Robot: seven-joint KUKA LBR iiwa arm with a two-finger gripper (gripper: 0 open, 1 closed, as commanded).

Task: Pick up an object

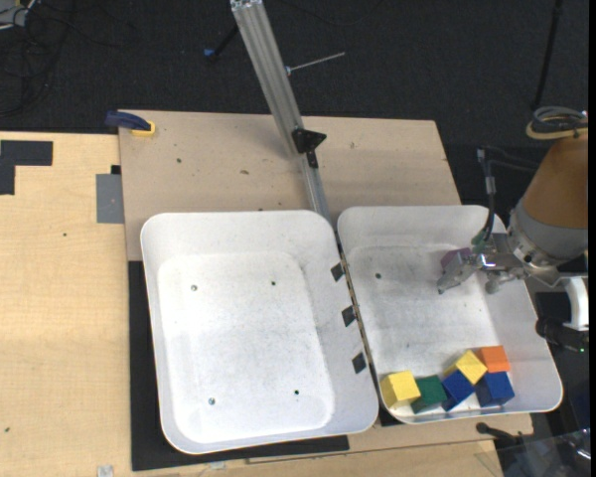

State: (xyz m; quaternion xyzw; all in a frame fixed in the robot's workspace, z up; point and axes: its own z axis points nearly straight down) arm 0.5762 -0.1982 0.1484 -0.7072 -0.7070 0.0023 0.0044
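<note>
Several small blocks lie huddled in the right bin's (pixel 417 237) near right corner: a yellow block (pixel 400 387), a green block (pixel 429 394), another yellow block (pixel 470 367), a blue block (pixel 458 390), an orange block (pixel 494 358) and a dark blue block (pixel 495 390). My gripper (pixel 467 271) hangs over the right side of that bin, well behind the blocks. Its fingers (pixel 449 272) point down and left, spread apart, with nothing between them.
The left bin (pixel 179 237) sits beside the right one, with black clips along the shared rim. A slanted aluminium rail (pixel 273 78) rises behind the bins. A blue-and-yellow clamp (pixel 129 122) lies at the bench's far left corner.
</note>
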